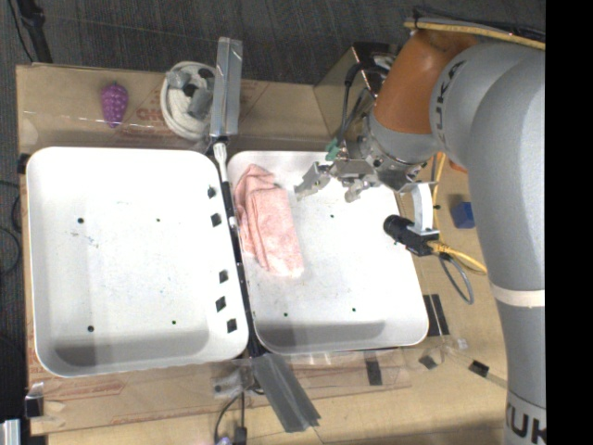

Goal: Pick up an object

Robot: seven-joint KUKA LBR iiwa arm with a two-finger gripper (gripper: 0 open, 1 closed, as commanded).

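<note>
A folded pink cloth lies in the right bin, along its left wall. My gripper hangs over the bin's back part, a short way right of the cloth's upper end and apart from it. Its fingers are spread open with nothing between them. The grey arm with its orange band reaches in from the upper right.
The left bin lies beside the right one, with a grey rail rising behind the divide. On the bench behind the left bin are a small purple grape-like object and a white coiled thing.
</note>
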